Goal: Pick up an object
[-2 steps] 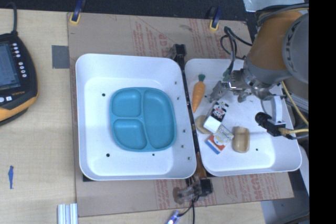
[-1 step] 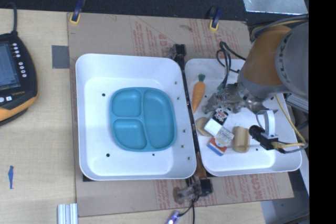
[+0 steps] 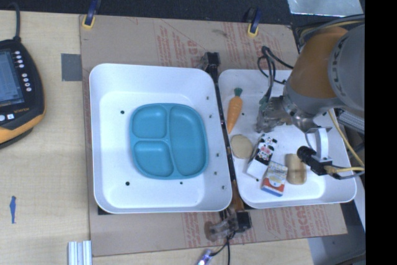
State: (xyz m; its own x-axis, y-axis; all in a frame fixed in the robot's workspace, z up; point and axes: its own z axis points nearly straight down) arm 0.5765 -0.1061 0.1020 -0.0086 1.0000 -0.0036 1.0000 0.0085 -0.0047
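The hand [image 3: 270, 116] hangs low over the middle of the right bin [image 3: 310, 197], at the end of the grey arm that comes in from the right. From where I stand I cannot tell whether it is released or clenched.

Just below it in view lies a small black-and-white carton [image 3: 266, 150], with a white card [image 3: 255, 166] leaning against its lower side. To the hand's left a carrot [image 3: 234, 112] lies along the bin's left wall, green end pointing away from the camera. Below the carrot sits a round beige piece [image 3: 240, 146]. Towards the near edge there is an orange-and-white packet [image 3: 273, 179], and right beside it a tan block [image 3: 296, 170].

The left bin [image 3: 105, 186] touches the right one and holds a blue divided plate [image 3: 169, 139] lying flat in its middle. Both bins rest on a cardboard sheet [image 3: 155, 40] clamped to the tabletop [image 3: 49, 195]. A control pendant [image 3: 15, 93] lies at the far left.
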